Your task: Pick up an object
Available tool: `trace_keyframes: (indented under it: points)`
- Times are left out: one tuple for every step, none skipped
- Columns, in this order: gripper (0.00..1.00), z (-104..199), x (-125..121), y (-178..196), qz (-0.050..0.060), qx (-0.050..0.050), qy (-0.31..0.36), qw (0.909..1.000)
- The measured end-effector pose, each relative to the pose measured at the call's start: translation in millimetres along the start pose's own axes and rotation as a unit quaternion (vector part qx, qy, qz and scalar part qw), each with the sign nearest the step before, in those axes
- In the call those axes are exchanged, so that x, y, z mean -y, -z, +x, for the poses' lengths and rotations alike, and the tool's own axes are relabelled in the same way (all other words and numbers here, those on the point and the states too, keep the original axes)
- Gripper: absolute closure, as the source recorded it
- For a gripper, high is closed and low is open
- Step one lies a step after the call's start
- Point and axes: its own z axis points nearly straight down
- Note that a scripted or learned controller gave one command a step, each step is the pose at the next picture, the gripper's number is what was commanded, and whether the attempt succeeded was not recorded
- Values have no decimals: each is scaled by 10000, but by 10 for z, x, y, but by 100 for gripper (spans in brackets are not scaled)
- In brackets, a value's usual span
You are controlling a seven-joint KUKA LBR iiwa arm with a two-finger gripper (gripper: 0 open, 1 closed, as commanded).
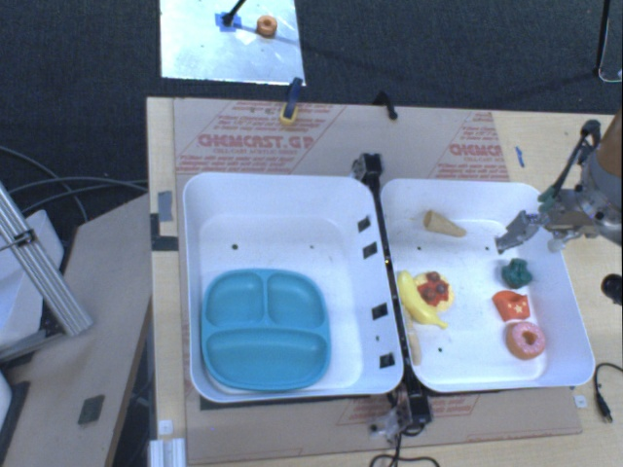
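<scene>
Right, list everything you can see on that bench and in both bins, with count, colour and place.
Bins: two, white, side by side on the bench.
Divided plate: one, light blue, front of the left bin.
Cone-shaped toy: one, tan, back of the right bin.
Banana: one, yellow, left side of the right bin.
Toy with red topping: one, yellow and red, touching the banana.
Green toy: one, dark green, right side of the right bin.
Red toy: one, orange-red, just in front of the green toy.
Doughnut: one, pink, front right corner of the right bin.
Cardboard sheet: one, brown with red print, under the bins.
Arm: one, grey, at the right edge.
Gripper: one, dark, above the right bin behind the green toy.
</scene>
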Motion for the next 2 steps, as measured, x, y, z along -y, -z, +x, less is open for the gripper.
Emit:
trace_keyframes:
  points:
    - [0, -370, -71, -1639, 12, 9, -22, 10000]
    - [100, -354, -99, -1457, -20, 7, -5, 10000]
